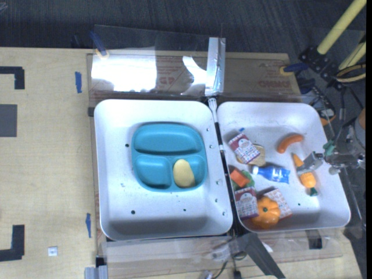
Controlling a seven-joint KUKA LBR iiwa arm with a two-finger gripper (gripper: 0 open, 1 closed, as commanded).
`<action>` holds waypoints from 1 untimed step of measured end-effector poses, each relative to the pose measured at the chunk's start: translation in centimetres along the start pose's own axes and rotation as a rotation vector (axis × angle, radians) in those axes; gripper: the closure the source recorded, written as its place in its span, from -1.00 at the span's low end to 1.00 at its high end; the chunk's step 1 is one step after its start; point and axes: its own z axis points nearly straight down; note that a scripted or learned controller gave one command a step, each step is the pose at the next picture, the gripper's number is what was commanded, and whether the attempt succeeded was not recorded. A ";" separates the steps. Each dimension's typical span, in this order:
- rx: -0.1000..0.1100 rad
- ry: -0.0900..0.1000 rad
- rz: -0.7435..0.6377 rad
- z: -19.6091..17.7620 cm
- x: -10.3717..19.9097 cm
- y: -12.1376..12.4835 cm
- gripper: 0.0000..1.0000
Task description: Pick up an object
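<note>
Gripper (pixel 317 160) above right bin (pixel 334 211), by orange piece (pixel 307 179); grip state indiscernible.

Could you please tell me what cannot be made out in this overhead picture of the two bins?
- End effector: in the camera view, small and dark at the right bin's far side, so its state is unclear.
- Small packets: print too small to read.
- Orange pumpkin-like toy: partly overlapped by packets, lower edge unclear.
- Arm: cut off by the right edge.

Glossy white plastic bins (pixel 110 156) — bench (pixel 46 156) seemingly matt, pale wood.
</note>
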 end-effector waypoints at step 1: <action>-0.009 -0.004 0.059 -10.2 -3.0 5.2 -1.00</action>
